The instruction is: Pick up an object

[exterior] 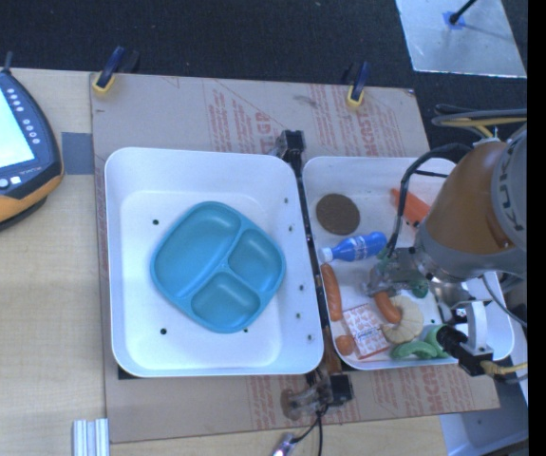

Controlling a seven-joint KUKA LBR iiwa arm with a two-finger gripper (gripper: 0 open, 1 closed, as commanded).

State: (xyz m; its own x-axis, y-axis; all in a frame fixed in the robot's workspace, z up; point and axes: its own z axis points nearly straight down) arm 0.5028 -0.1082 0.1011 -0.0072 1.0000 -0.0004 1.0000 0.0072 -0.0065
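I can't tell how the gripper is set; the arm's bulk hides it over the right bin. Beside it, the blue bottle lies cap-left.

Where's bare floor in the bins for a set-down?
Left bin: free strip all around the blue divided plate, widest along its near-left corner. Right bin: small gap behind the brown disc; the rest is crowded around the end effector.

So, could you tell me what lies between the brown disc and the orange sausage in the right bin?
In the camera view, the blue bottle lies on its side between the brown disc above it and the orange sausage below it.
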